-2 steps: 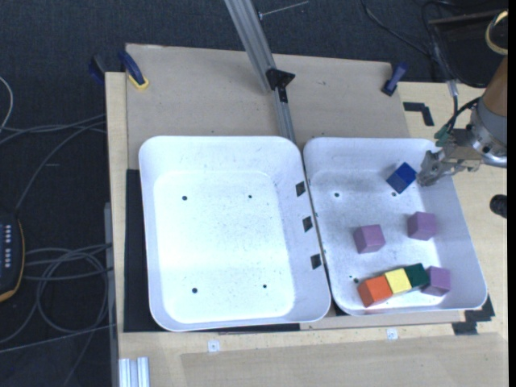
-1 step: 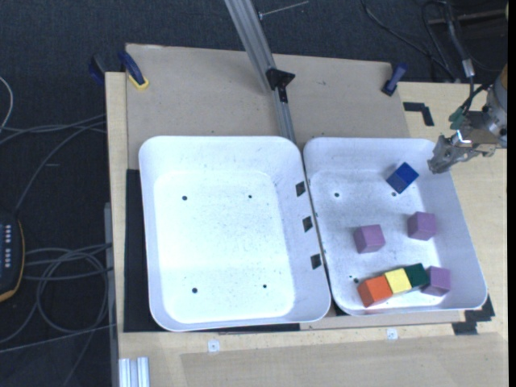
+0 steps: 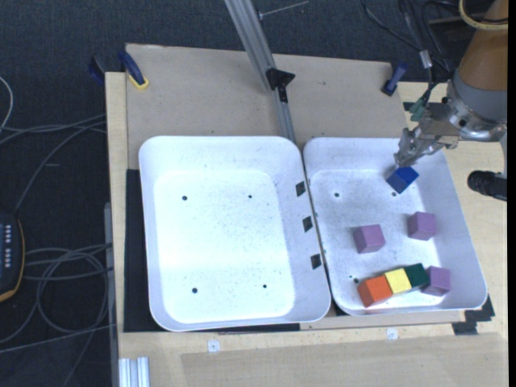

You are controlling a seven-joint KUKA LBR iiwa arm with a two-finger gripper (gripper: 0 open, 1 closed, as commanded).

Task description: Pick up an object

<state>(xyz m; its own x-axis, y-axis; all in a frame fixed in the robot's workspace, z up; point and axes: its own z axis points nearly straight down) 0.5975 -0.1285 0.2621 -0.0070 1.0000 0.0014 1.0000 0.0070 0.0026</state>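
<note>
Fingers of the tool [image 3: 409, 153] hang just above the blue block [image 3: 402, 179]; their state cannot be told, likely lining up a grab.

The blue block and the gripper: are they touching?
Touching. In the camera view the blue block sits tilted right under the gripper, its top edge meeting the fingertips with no gap visible.

Blue clamps [image 3: 133, 69] at bench corners; grey pole [image 3: 254, 35] slanting across; cables [image 3: 44, 256] left.

Arm w/ orange band, end effector [image 3: 407, 161] pointing down, upper right.
</note>
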